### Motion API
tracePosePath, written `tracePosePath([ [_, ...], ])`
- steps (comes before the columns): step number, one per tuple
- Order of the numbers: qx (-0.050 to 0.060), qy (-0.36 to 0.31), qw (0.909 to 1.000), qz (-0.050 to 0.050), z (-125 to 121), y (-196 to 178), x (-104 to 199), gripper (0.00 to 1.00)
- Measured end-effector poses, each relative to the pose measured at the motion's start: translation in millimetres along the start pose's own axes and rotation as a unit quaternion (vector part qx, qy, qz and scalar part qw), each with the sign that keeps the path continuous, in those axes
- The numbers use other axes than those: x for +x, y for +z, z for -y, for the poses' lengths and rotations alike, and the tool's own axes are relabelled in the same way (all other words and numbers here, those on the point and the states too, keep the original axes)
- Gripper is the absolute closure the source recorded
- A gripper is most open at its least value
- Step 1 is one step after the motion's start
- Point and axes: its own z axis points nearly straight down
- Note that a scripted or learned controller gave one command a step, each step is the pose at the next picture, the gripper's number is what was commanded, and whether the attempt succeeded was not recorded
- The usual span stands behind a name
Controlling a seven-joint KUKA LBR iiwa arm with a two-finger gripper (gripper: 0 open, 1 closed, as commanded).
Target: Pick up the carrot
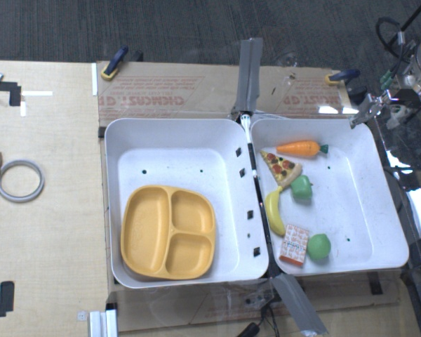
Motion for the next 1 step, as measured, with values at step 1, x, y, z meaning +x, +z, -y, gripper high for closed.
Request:
tracePosePath([
  [1, 0.001, 0.085, 0.9963, 0.0, 16.0, 73.6, 9.9, 0.0],
])
